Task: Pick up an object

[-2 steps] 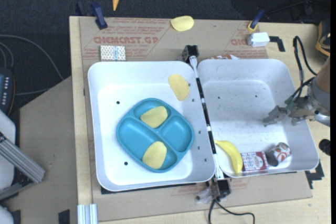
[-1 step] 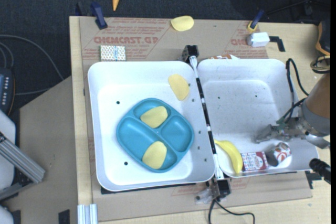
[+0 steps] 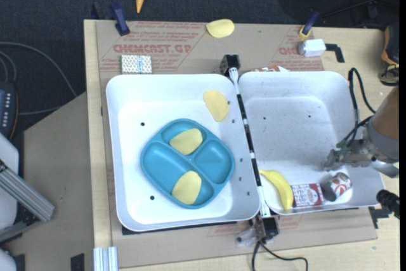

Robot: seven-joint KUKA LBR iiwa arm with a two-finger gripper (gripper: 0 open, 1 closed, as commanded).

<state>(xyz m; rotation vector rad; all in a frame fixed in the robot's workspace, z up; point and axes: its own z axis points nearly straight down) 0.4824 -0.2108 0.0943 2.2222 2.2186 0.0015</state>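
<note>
Arm comes in from the right, over the right bin (image 3: 298, 89). End effector (image 3: 346, 158) sits low at the bin's near right corner. Fingers are too small and blurred to read, so width cannot be told, and nothing is visibly held.

Closest candidate is the small round red-and-white object (image 3: 336, 186), lying on the bin floor just in front of the end effector, near but apart from it. Beside it, toward the bin divider, lies a flat red-and-white packet (image 3: 307, 195), then a banana (image 3: 280, 187) at the near left corner of the same bin.

Handling guess:
- round object looks small, light and rigid, may roll when touched; best gripped across its widest part, straight from above
- packet looks thin and flat against the floor, hard to get under
- banana looks like a light toy, smooth and curved; grip across the middle of the body, not the tips

Left bin (image 3: 127, 105) holds a blue divided plate (image 3: 158, 162) with two yellow pieces in its compartments, plus another yellow piece (image 3: 216, 105) loose near the far right corner. All well apart from the end effector. One more yellow piece (image 3: 220, 28) lies on the desk (image 3: 171, 47) behind the bins.
</note>
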